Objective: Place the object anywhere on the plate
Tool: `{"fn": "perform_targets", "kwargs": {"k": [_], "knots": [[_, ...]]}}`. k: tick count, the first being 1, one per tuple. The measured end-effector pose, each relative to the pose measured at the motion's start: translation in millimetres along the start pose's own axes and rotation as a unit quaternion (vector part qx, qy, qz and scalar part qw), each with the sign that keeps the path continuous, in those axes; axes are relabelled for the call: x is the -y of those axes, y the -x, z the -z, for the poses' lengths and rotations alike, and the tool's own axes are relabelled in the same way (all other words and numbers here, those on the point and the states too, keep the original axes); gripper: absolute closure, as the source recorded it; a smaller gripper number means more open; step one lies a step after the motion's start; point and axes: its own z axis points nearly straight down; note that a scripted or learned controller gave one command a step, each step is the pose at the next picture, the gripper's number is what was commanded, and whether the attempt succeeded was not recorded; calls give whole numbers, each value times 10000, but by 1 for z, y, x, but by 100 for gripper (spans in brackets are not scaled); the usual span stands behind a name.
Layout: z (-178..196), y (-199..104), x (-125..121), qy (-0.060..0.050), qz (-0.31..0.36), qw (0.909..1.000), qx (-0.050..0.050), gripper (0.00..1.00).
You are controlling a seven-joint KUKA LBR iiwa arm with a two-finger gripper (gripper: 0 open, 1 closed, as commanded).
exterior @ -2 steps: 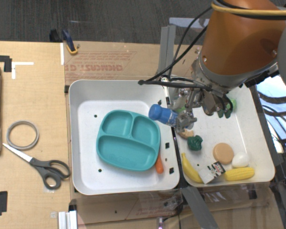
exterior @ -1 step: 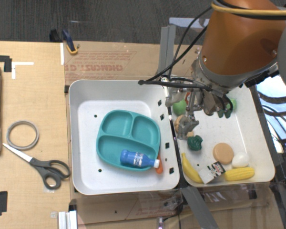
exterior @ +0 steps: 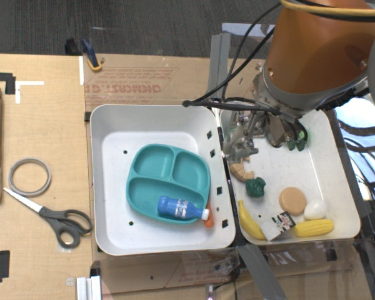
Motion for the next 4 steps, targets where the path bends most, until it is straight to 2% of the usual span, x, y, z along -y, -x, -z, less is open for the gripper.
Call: {"fn": "perform_targets", "kwargs": {"k": [1,2,3,4], "knots": [[-1,52,88,1,1130,9936,-13,100],[-106,70,87,12,1137,9935,-37,100],[-134,43,39,8,1096,9940,-27,100],[-117,14,41,6,1462,9892,-24,100]]}}
